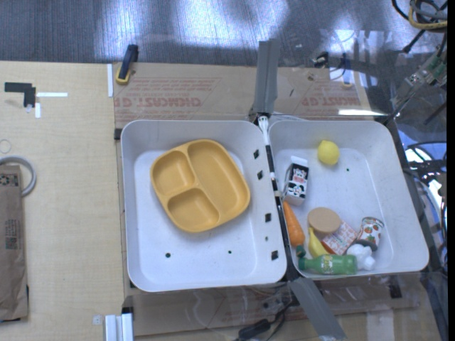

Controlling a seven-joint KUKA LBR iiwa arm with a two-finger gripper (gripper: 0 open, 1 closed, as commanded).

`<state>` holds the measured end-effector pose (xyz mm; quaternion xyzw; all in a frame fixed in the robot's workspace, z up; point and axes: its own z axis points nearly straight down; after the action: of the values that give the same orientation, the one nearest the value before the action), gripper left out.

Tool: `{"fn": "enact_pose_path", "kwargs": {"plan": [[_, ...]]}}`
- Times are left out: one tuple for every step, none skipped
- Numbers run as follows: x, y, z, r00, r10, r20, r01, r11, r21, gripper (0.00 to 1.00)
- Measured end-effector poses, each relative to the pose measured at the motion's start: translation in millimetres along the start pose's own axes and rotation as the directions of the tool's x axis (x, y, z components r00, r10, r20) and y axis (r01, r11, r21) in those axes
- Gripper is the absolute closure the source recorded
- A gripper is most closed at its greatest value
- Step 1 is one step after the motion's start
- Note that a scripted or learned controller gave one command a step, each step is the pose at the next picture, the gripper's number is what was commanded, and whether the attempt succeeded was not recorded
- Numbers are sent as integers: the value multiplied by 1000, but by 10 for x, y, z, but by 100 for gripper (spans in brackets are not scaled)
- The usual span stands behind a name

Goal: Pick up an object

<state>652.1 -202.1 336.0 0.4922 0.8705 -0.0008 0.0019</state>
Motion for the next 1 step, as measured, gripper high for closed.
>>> {"fn": "enact_pose_path", "kwargs": {"plan": [[-6, 10, -91, 1000, -2, 3, 2, 1000, -1, 100]]}}
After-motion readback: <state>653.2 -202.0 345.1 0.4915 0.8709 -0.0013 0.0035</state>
